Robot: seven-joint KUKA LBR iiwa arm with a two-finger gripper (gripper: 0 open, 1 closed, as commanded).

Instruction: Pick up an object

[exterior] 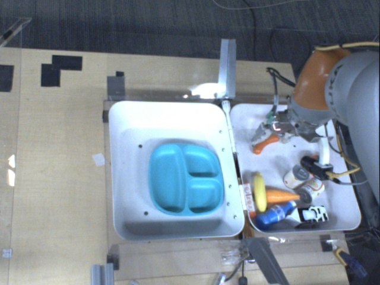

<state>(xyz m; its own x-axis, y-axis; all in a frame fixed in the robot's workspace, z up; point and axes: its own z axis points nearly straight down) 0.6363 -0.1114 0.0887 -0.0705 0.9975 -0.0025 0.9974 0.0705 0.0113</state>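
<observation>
pale wood bench [59, 177] under a slanted overhead cam, dark carpet behind w/ a thin cable. two shallow white plastic bins sit side by side: left bin [127, 212] carries a turquoise plastic divided tray [185, 178], right bin [350, 212] carries the clutter.

grey arm w/ orange band [332, 85] comes in from the right edge, wrist low over the far part of the right bin. two-finger gripper [274, 123] sits at the arm's left end, over or touching a small orange-handled tool [264, 142]. that tool looks like the pick target, my guess only. it lies directly beneath and slightly toward the cam-near side of the tips, long axis diagonal, handle running down-left to the orange end. whether it's actually between the tips or just beside them: can't tell, too small and cluttered w/ wires. whether the gripper is spread or clamped also can't be made out.

other candidates lie well apart, near the bin's front: yellow banana-shaped toy [259, 191], orange carrot-like piece [282, 195], blue bottle-like item [274, 216], a small black-and-white object [313, 214], a round whitish cap-like thing [295, 177]. several overlap, edges hard to separate. the arm body hides the right bin's far-right corner.
</observation>
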